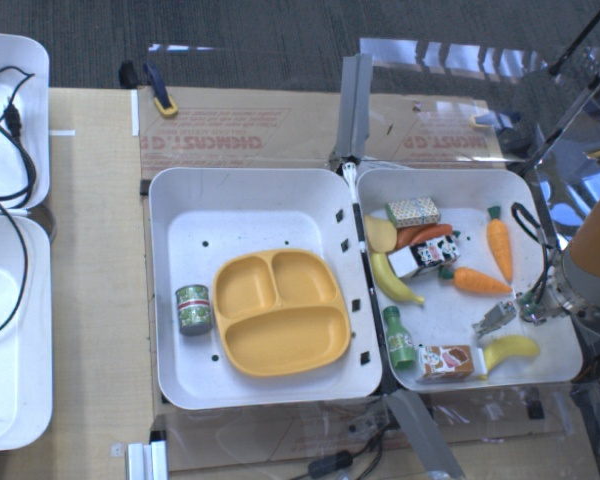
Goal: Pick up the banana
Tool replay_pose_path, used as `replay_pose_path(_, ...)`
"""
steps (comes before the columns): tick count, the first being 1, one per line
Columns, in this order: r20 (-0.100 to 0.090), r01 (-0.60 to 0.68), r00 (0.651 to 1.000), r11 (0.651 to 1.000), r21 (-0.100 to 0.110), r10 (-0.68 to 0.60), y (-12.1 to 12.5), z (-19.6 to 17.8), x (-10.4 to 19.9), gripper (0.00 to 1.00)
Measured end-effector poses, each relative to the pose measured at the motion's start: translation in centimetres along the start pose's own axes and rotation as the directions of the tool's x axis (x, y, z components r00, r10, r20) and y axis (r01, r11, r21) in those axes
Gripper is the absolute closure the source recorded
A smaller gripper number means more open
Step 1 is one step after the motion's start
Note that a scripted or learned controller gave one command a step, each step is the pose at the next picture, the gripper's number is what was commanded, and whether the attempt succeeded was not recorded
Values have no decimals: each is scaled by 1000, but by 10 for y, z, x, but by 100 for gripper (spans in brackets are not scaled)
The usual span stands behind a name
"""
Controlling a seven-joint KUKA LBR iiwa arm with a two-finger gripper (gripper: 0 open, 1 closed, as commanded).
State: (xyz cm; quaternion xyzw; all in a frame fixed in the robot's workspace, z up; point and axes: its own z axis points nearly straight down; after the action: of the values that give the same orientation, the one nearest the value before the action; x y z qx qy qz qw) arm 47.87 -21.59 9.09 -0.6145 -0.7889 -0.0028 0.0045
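The gripper sits low in the right bin, near its right wall, just above and to the left of a short banana at the near right corner. Its metal fingers are small and blurred here, so I cannot tell whether they are parted or closed; nothing shows between them.

There are two bananas. The second, a longer one, lies against the bin's left wall, well apart from the gripper. The short one is the likely target, being closest.

To do the step well, the gripper should centre over the short banana's middle, turn so its fingers straddle the narrow width rather than the length, and descend without nudging the juice box that touches the banana's left end. The wall is close on the near side, so a finger could catch the rim; approaching slightly from the far side seems safer.

Count in the right bin: two bananas, two carrots, one green bottle, one juice box, one patterned box, one black-and-white carton, one red piece and one pale yellow piece.

The left bin holds one yellow divided plate and one can just left of it.
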Motion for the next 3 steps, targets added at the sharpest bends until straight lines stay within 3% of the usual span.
replay_pose_path(1,10,335,942,942,2,-335,5,-1,14,0)
replay_pose_path(2,12,372,928,928,1,-372,10,-1,-8,0)
replay_pose_path(3,12,403,915,915,1,-403,-1,-1,-4,0)
